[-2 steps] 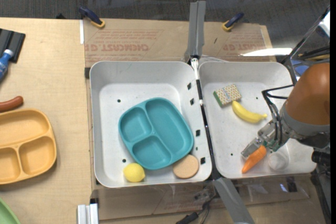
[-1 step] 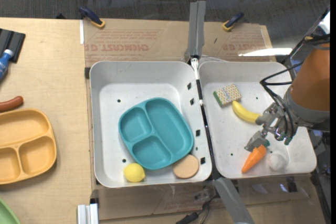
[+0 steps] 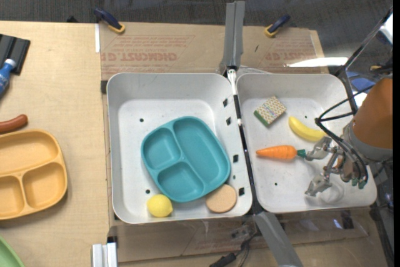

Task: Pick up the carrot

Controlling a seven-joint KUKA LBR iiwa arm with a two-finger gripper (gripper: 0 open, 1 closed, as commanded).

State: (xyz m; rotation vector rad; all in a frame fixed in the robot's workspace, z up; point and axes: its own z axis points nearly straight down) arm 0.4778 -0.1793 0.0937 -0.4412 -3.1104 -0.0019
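Note:
An orange carrot [image 3: 277,152] with a green stem end lies flat in the middle of the right bin [image 3: 284,197], pointing left. My gripper [image 3: 320,167] hangs low over the bin's right part, just right of the carrot's stem. Its fingers [image 3: 319,149] are spread apart, one near the stem and one [image 3: 317,185] nearer the front, with nothing between them.
A yellow banana [image 3: 305,129] and a speckled sponge block [image 3: 270,110] lie behind the carrot. The left bin [image 3: 128,109] holds a teal divided plate [image 3: 185,158], a yellow ball [image 3: 160,205] and a tan disc [image 3: 221,199]. An orange tray [image 3: 28,175] sits far left.

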